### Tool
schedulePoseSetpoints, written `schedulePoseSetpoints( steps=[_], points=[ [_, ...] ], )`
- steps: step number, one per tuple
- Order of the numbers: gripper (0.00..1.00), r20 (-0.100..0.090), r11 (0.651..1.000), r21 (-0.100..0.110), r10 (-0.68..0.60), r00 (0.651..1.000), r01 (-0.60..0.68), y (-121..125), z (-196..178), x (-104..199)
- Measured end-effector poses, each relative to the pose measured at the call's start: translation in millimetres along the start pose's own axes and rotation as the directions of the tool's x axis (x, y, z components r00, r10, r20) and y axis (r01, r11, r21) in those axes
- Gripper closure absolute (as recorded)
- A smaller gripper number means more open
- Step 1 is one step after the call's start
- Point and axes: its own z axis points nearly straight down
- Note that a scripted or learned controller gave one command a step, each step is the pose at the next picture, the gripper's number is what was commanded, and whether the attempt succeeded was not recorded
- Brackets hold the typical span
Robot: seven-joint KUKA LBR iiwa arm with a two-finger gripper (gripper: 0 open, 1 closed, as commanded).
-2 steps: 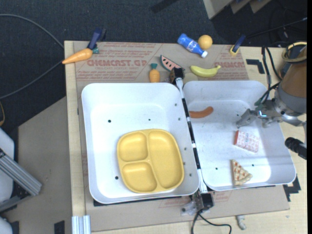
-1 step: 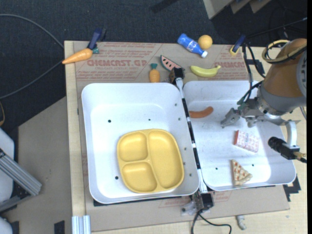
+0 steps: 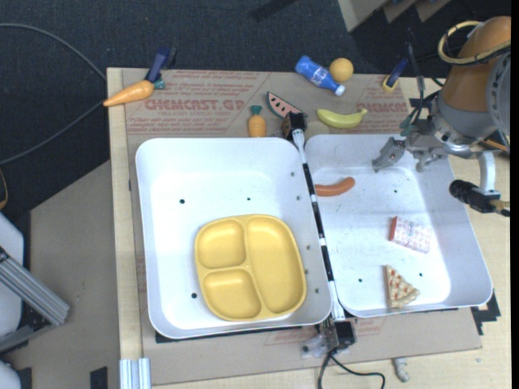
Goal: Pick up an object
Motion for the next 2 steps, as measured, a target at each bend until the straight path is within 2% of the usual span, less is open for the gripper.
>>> schedulePoseSetpoints(
  steps=[1, 2],
  points=[
    [0.00, -0.003, 1.000, 0.003, 0.001, 1.000, -0.001, -38.7, 4.3, 69.2],
    [0.00, -0.001, 1.000, 0.004, 0.002, 1.000, -0.002, -59.3, -0.2, 46.6]
  ],
)
